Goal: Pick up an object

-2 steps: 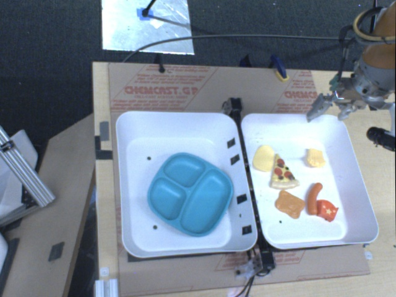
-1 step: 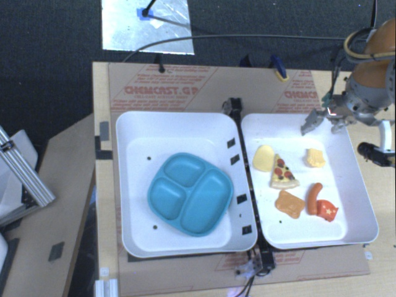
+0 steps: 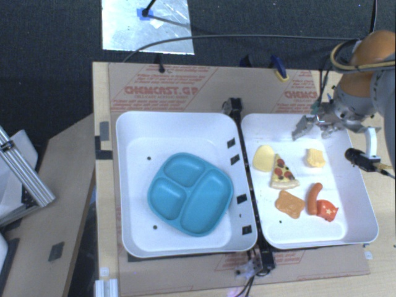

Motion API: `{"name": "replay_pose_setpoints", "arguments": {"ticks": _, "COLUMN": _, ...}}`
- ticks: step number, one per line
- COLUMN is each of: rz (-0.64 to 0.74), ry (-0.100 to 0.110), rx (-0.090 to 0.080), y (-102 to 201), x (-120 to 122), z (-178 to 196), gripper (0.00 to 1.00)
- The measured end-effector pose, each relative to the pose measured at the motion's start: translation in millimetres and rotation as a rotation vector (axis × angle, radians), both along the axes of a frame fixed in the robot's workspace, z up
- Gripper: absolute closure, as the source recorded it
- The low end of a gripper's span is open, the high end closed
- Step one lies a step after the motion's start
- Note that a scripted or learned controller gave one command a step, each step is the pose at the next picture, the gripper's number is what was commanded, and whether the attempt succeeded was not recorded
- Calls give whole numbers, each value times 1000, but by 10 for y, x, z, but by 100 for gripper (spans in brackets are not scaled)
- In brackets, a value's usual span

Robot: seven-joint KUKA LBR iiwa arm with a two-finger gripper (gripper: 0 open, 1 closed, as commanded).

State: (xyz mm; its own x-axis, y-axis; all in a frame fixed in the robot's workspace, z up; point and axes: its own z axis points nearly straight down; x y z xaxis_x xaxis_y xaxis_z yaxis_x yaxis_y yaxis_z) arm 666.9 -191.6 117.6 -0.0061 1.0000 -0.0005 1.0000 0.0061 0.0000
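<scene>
One gripper [image 3: 314,125] hangs over the back of the right bin [image 3: 365,224], fingers spread apart and nothing between them. From the fingertips, a small pale yellow cheese-like block [image 3: 315,158] lies nearest, at about 6 o'clock. A rounded yellow piece [image 3: 264,158] sits at roughly 8 o'clock, touching the top of a pizza slice [image 3: 283,174]. Farther off around 6 o'clock: a sausage [image 3: 314,192] just beside a red tomato-like piece [image 3: 327,210], and an orange nugget-like piece [image 3: 290,203] at about 7 o'clock. Left bin [image 3: 133,166], well away at 8 o'clock, bears a blue divided plate [image 3: 190,193]. Judgement: approach phase, no grasp yet. Best candidate looks like the cheese block, since it stands apart from its neighbours and leaves room for both fingers. To do it well, centre the open fingers over the block, align them across its narrow faces, descend fully to the bin floor before closing. Risk: a shallow close may nudge the block aside.
</scene>
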Motion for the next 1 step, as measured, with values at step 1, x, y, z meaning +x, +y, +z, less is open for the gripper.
{"name": "replay_pose_setpoints", "arguments": {"ticks": 1, "rz": 0, "ry": 0, "rx": 0, "y": 6, "x": 5, "z": -343, "gripper": 0}}
